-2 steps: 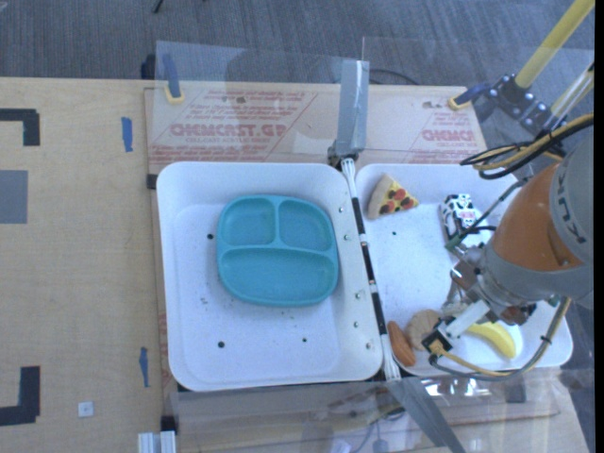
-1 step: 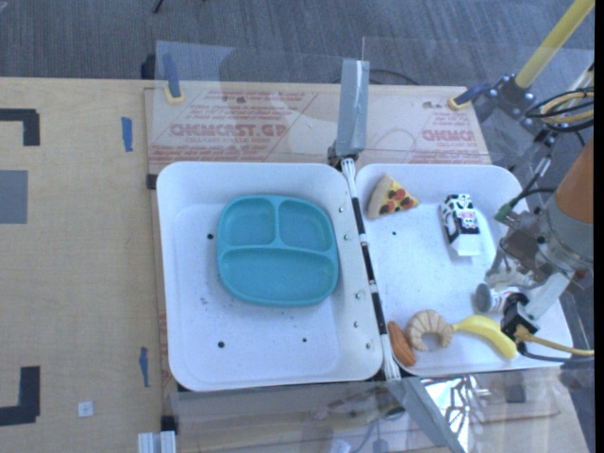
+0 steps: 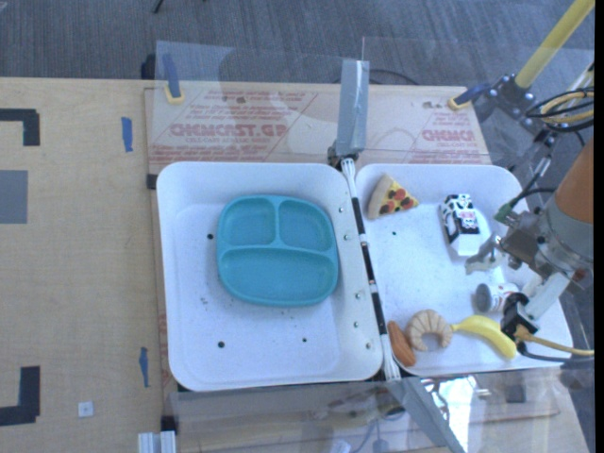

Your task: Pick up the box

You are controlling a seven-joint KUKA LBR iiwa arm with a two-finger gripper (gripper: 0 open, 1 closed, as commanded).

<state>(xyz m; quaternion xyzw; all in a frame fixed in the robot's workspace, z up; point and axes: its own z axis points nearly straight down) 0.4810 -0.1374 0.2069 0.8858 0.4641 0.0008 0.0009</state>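
One gripper (image 3: 493, 258) is seen over the right bin (image 3: 429, 281); whether anything is pinched cannot be told. Just up-left of it lies the black-and-white cow-patterned box (image 3: 461, 220), apart from the tool. Below it lie a banana (image 3: 489, 333) and croissant (image 3: 430, 329).

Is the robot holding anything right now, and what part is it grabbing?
Cannot be told: the gripper sits beside the black-and-white box, with nothing visibly between its fingers.
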